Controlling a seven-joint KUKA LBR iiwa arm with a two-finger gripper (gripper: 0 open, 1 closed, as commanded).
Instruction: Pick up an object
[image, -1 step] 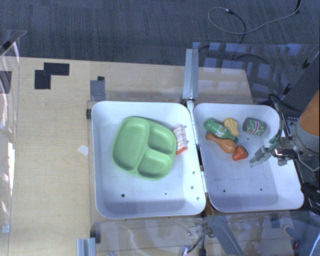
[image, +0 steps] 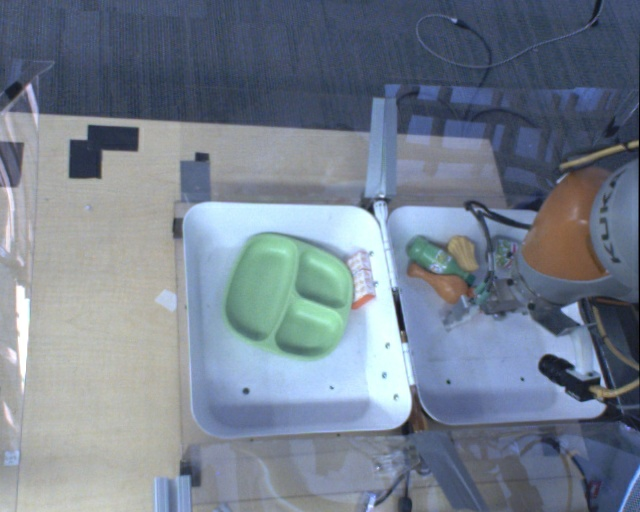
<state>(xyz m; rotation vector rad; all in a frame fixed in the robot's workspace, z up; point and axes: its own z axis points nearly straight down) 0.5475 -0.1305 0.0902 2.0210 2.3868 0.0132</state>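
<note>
Reaching into the right bin (image: 500, 390), the arm's hand (image: 478, 302) hovers low beside a cluster near the far left corner: one green bottle (image: 432, 254), one orange piece (image: 444, 286), one tan piece (image: 463, 249). Its grip cannot be told. One green divided plate (image: 288, 295) and one packet (image: 361, 277) fill the left bin (image: 290, 400).

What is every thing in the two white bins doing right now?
green divided plate: lies flat, right way up, in the left bin.
small packet: lies at the plate's right edge.
green bottle: on its side in the right bin.
orange piece: lying beside the bottle.
tan piece: lying by the bottle.
gripper: low in the right bin, next to the toys.
</note>
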